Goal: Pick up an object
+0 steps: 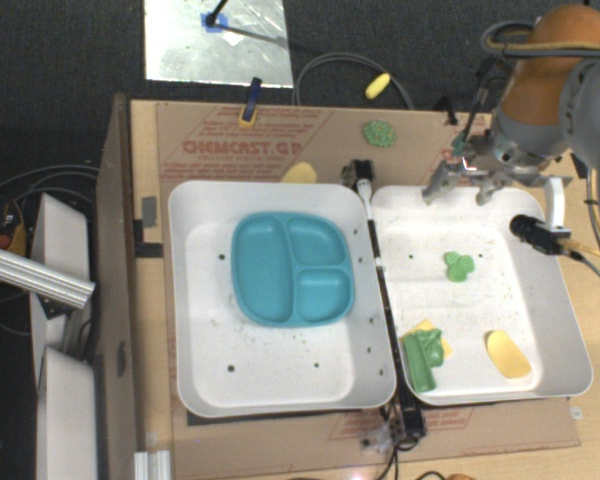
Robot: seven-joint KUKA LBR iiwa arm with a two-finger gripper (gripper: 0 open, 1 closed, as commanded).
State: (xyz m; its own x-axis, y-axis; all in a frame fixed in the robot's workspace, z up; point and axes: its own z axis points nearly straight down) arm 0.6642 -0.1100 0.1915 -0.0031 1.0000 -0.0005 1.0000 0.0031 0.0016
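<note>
My gripper [460, 188] hovers over the far edge of the right bin [540, 298], its two fingers spread apart with nothing between them. In that bin lie a small green clump [458, 265] near the middle, a green block [421, 356] at the front left with a yellow scrap [427, 327] beside it, and a yellow oval piece [507, 354] at the front right. The green clump lies well in front of the gripper, apart from it.
The left bin [205, 368] holds a blue divided plate [291, 268]. On the cardboard behind the bins rest a green round piece [380, 133], a yellow piece [300, 173] and a blue-and-yellow tool [250, 103]. A yellow object [378, 86] lies beyond the bench.
</note>
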